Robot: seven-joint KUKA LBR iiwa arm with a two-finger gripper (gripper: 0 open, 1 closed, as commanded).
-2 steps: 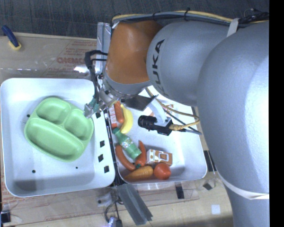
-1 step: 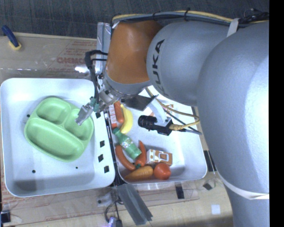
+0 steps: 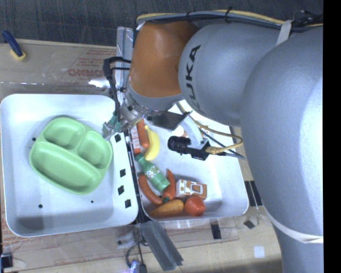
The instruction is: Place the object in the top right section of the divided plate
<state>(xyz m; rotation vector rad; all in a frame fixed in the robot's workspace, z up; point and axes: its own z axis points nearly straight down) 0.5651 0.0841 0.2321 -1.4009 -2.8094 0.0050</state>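
The green divided plate [image 3: 71, 153] lies in the left bin [image 3: 23, 209], with two small sections along its upper right and one large section at its lower left. All its sections look bare. My gripper [image 3: 117, 124] hangs over the rim between the two bins, just off the plate's top right edge. The orange band and grey wrist [image 3: 159, 61] hide most of it. Toy foods are piled in the right bin [image 3: 233, 192]: a banana [image 3: 153, 145], a sausage [image 3: 141, 136], a green bottle [image 3: 152, 174], a carrot [image 3: 167, 209] and a tomato [image 3: 195, 206].
A small carton [image 3: 191, 187] and a red sausage [image 3: 148, 191] also lie in the right bin. A black cable plug [image 3: 184, 146] hangs from the arm over that bin. The arm's bulk covers the bench's right side. A blue clip [image 3: 12, 43] sits at the far left.
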